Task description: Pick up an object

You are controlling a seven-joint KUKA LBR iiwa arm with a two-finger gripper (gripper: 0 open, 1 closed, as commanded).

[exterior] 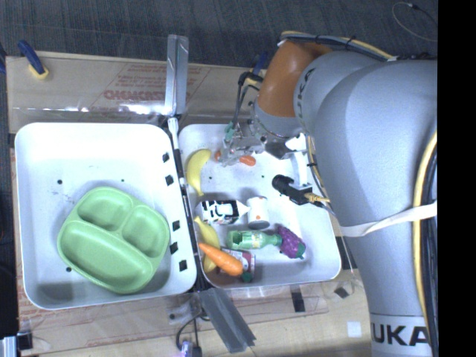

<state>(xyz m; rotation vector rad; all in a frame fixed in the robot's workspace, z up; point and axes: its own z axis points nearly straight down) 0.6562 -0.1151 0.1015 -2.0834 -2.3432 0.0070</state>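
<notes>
Orange and small, a toy piece (248,161) lies in the far end of the bin (256,181) nearer the arm, just below the gripper (236,146) in the camera view, with a banana (195,168) close by. Whether the gripper is open or holds anything cannot be told.

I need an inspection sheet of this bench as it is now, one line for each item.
Surface: two white bins side by side, left bin, right bin, on a cardboard sheet.
Job's things: in the right bin, a banana, a carrot, a green bottle, a white cup, a purple toy, a black-and-white carton.
Clutter: a green divided plate in the left bin.
Gripper: the gripper is low over the right bin's far end, beside a small orange piece; whether it holds anything cannot be told.
Cables: a thin cable on the floor, upper right.
Surroundings: dark floor; a blue clamp at the cardboard's far left corner.
</notes>
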